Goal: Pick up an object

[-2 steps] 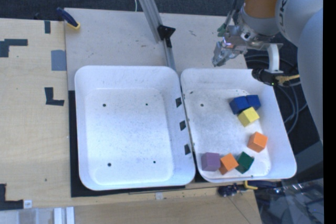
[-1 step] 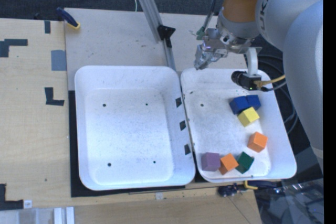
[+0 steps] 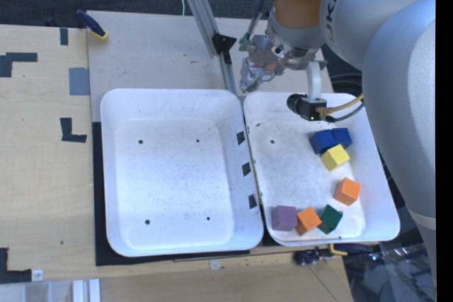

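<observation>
Pale wooden bench (image 3: 42, 152) under two white bins (image 3: 170, 173); end effector (image 3: 253, 78) above, finger state unclear.

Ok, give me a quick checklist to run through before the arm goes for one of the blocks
1. Blocks in the right white bin: ok, six there.
2. Gripper over a block: not ok, it hangs at the bin's far left corner.
3. Jaws open: cannot tell.
4. Free target: ok, the orange cube sits alone.
5. Crowding: not ok, the yellow cube touches the blue block; the purple cube, small orange block and green block bunch together.
</observation>
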Action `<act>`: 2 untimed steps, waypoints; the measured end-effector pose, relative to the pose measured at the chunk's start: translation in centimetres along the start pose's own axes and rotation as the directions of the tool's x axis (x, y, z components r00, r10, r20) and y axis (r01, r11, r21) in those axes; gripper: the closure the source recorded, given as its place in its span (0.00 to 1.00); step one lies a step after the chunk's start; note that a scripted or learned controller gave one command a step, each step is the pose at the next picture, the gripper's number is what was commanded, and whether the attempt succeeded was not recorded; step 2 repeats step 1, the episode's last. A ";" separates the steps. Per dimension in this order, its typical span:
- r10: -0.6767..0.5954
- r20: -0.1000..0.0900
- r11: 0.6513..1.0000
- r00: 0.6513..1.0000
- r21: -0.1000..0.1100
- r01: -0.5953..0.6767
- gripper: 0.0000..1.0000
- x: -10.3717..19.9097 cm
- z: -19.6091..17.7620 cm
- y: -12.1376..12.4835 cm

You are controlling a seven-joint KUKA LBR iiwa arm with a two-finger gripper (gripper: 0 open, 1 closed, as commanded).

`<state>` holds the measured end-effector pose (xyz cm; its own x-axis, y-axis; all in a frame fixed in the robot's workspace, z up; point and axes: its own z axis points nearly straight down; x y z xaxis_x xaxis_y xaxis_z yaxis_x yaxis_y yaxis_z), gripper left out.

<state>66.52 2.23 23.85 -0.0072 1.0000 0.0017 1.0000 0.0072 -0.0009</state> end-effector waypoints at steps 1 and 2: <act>0.000 0.000 1.000 1.000 0.000 0.000 1.00 4.8 -0.4 0.7; 0.000 0.000 1.000 1.000 0.000 0.000 1.00 4.8 -0.4 0.7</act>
